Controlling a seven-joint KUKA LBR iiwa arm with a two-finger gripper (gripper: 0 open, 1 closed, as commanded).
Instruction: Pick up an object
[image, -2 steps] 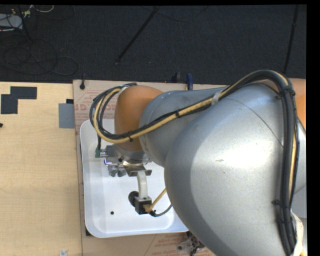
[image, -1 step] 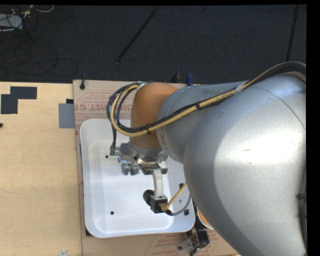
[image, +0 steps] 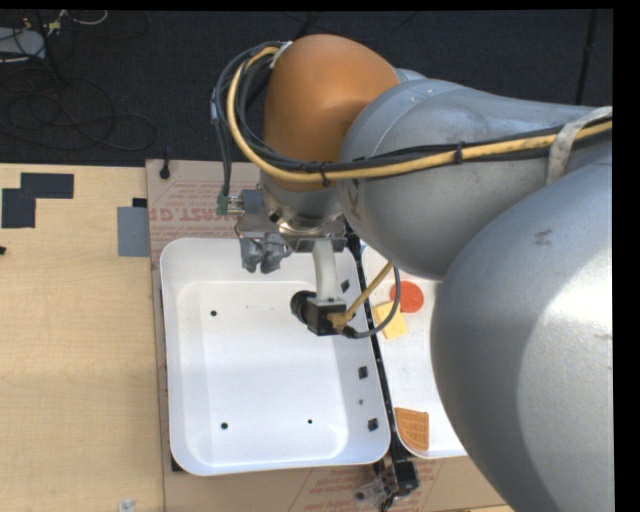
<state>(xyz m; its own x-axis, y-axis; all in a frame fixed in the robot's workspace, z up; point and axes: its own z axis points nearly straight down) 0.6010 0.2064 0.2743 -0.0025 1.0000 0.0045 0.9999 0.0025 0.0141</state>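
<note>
Where the grey arm (image: 480, 200) reaches in from the right, the tool (image: 262, 255) hangs just inside the far rim of the left shallow white bin (image: 172, 350). Whether the tool is open or closed cannot be told. The objects lie in the right shallow white bin (image: 412, 375), partly covered by the arm. A red-orange round disc (image: 409, 297) sits near the dividing edge, with a yellow flat piece (image: 394, 326) just beside it. An orange-brown rectangular block (image: 412, 428) lies at the near rim, well apart from both. Bare white floor extends from the tool to the left bin's near and left walls. Both bins rest on a brown cardboard sheet (image: 190, 205) on the pale wooden worktop (image: 70, 330).
</note>
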